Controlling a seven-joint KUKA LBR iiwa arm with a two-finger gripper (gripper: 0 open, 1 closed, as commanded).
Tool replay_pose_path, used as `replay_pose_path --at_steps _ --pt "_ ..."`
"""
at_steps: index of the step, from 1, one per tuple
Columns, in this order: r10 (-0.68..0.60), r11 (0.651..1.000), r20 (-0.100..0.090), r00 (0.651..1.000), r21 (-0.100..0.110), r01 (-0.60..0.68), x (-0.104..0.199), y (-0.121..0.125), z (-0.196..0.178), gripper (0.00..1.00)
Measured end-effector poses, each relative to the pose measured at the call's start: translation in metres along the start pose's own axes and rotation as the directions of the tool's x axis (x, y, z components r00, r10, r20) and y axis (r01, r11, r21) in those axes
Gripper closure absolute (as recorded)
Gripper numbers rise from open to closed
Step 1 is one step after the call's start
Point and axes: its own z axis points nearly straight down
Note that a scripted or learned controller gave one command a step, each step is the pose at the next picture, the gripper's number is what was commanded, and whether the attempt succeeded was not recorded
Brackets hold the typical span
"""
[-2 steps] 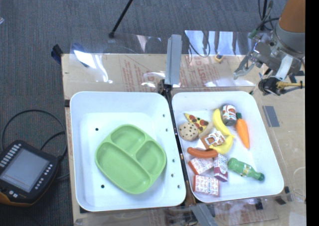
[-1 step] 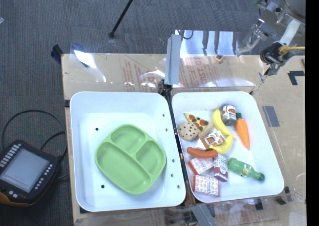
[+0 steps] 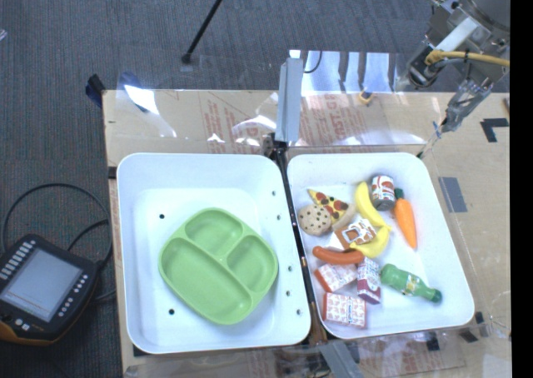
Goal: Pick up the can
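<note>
- Red-and-white carton [image 3: 344, 310]: by the front edge of the right bin [image 3: 445, 201].
- Gripper [image 3: 460, 110]: above the bench, beyond the right bin's far right corner; whether it is apart or together cannot be told.
- Can [image 3: 382, 191]: near the right bin's far edge, between banana [image 3: 366, 206] and carrot [image 3: 405, 222].
- Green tray [image 3: 218, 264]: centre of the left bin [image 3: 133, 201].

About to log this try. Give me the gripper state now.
Gripper: up at the bench's far right, above and outside the right bin, nothing in it. The can stands in that bin.
</note>
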Motion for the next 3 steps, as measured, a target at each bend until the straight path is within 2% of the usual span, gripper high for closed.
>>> replay_pose_path --at_steps 1,2,3 --pt "0.224 0.975 -0.001 0.975 0.001 -0.224 0.028 -0.050 0.004 0.00" --pt "0.234 0.972 -0.001 0.972 -0.001 -0.234 0.072 -0.120 -0.001 0.00" --pt "0.240 0.971 0.007 0.971 0.000 -0.240 0.073 -0.117 -0.006 1.00"
